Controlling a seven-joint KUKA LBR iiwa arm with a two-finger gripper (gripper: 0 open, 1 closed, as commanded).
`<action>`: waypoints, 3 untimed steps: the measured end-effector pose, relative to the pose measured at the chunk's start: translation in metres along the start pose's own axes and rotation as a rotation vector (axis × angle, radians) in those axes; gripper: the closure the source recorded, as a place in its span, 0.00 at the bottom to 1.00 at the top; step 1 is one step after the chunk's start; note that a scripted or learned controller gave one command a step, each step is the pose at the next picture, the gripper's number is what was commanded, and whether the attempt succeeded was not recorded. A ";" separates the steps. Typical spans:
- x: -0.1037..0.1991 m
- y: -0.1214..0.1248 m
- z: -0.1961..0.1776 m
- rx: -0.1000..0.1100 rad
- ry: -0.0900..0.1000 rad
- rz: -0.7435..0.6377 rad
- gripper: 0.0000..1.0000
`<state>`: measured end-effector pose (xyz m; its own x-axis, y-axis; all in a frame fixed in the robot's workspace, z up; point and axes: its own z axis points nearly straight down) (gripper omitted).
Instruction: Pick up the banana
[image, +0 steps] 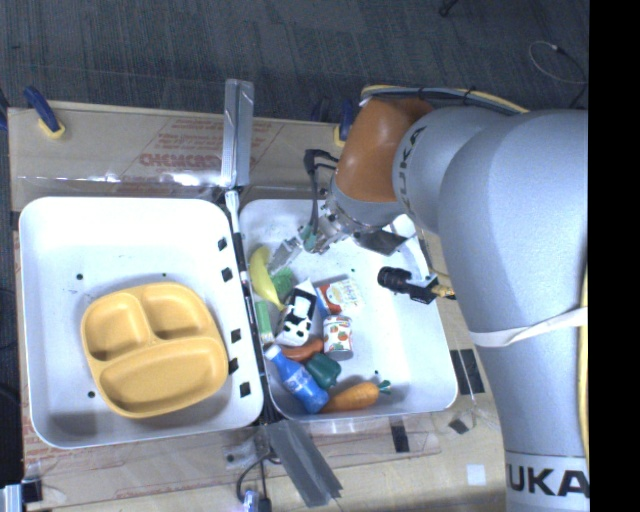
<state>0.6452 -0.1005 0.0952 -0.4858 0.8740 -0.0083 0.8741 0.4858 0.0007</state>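
camera view: just the one angle for us, looking down on both bins at a slant

banana (264, 277): in the right bin (425, 350), hard against its left wall, lying roughly lengthwise along that wall. A green item is tucked just under its lower end and a black-and-white toy (296, 317) sits just beside it

gripper (312, 236): down inside the right bin near the back, just up and right of the banana's top end. It's small and mostly buried under the wrist, so honestly we cannot tell how it's set

holding anything?: nothing we can make out in there, and the banana is lying loose in the bin

clutter: a blue bottle (297, 383), a carrot (352, 396) and a small carton (338, 337) are crowded toward the front of that bin

left bin (60, 230): carries a yellow divided plate (155, 346), well apart from the action

how it'll handle: our guess is light, smooth-skinned, curved, so a bit slippery and keen to roll

where to grab: we'd go across the middle of the curve, the fattest bit. The wall side looks tight, so one finger needs room there

risk: nudging the toy or sliding off the skin
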 end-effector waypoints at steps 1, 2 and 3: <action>0.000 0.000 0.000 0.000 0.000 0.000 0.00; -0.008 0.009 0.001 0.001 0.006 -0.264 0.00; -0.008 0.011 -0.010 -0.001 0.004 -0.269 1.00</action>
<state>0.6585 -0.1020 0.1050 -0.7004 0.7138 -0.0039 0.7138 0.7004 -0.0001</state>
